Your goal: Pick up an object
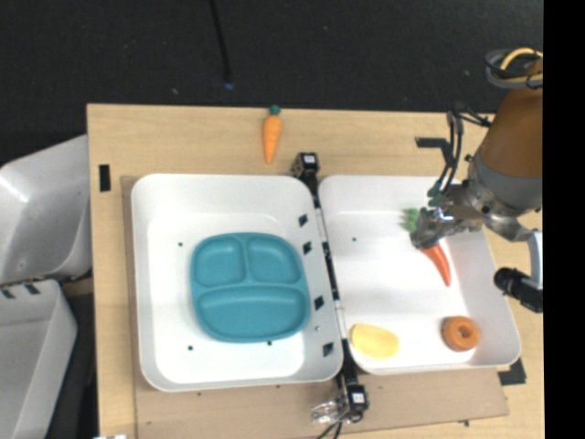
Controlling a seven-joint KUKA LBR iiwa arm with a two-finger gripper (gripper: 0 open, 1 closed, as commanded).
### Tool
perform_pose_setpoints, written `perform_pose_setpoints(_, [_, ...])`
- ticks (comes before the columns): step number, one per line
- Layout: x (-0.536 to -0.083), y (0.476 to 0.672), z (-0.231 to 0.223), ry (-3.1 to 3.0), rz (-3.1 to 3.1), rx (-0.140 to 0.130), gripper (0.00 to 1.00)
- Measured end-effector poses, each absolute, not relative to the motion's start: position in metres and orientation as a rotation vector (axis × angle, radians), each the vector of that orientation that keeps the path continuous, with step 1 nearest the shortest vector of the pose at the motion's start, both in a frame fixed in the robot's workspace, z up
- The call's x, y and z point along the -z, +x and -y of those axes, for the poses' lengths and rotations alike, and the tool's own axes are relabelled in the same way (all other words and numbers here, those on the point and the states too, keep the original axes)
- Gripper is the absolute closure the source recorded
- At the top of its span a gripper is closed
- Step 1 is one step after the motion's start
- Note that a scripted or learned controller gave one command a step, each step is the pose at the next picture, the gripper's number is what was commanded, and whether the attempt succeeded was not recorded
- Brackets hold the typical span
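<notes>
In the right bin [384, 208] lie an orange-red carrot [441, 262] with a green top [411, 218], a yellow lemon-like piece [374, 341] and a brown doughnut [461, 333]. My gripper [430, 233] is low over the carrot's green end, right at its top. The carrot's upper part is hidden under the gripper.
A teal divided plate [249, 286] lies in the left bin [155, 208]. A second carrot [271, 135] rests on the wooden bench behind the bins. The arm's orange band [516, 135] is at the right edge. A white box [37, 218] stands left of the bench.
</notes>
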State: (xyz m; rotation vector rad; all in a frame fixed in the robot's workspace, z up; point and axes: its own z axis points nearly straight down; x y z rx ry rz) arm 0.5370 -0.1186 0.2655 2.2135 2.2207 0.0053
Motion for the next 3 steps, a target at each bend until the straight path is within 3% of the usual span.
perform_pose_setpoints(2, [-0.251,0.56,0.023,2.215,-2.229,0.0,1.0])
perform_pose_setpoints(3, [-0.24,0.562,-0.035,2.215,-2.23,0.002,1.0])
